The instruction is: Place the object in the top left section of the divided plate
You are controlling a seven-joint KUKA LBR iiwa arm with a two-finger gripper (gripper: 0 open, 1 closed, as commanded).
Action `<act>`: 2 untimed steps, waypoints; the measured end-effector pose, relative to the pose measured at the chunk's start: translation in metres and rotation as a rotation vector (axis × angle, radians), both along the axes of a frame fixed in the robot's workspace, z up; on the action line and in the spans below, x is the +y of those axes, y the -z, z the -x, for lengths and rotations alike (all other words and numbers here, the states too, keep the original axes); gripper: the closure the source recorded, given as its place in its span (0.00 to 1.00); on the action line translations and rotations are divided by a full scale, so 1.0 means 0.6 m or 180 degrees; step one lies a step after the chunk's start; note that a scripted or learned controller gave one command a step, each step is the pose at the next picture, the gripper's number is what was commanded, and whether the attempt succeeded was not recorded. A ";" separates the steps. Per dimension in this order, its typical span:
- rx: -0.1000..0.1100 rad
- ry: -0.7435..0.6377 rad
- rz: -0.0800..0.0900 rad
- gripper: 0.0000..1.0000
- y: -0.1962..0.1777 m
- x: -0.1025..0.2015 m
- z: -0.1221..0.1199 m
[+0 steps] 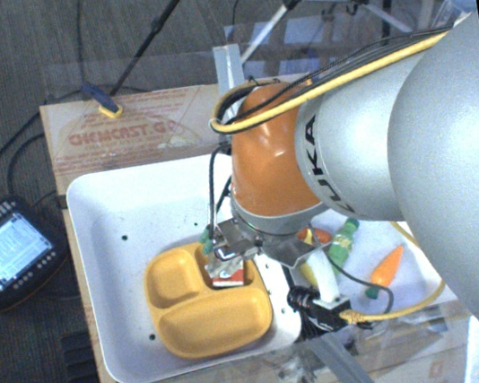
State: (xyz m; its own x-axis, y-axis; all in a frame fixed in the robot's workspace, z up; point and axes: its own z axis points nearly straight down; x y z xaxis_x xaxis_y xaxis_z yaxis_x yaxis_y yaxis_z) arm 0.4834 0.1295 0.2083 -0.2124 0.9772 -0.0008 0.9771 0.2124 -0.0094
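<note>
Currently the pincer [224,254] sits over the plate [208,318], state unclear; the red-white object [228,277] looks light and rigid—grip its sides.

- Yellow divided plate [206,308] sits in the left bin, toward its near right corner, lying flat with its rounded corners in view.
- It shows three sections: one small at upper left, one small at upper right, one wide across the front.
- The object [227,276], small, red and white, lies in the upper right section, partly hidden under the arm; what it is cannot be made out.
- The upper left section shows bare yellow.
</note>
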 end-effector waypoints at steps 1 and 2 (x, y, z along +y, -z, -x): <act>0.0000 0.0156 0.0002 1.00 0.037 -0.100 -0.001; 0.0000 0.0154 0.0000 0.00 0.037 -0.100 -0.001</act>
State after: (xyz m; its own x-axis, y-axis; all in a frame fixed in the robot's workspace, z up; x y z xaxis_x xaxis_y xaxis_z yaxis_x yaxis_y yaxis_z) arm 0.4837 0.0697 0.1859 -0.1649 0.9863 -0.0008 0.9863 0.1649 -0.0095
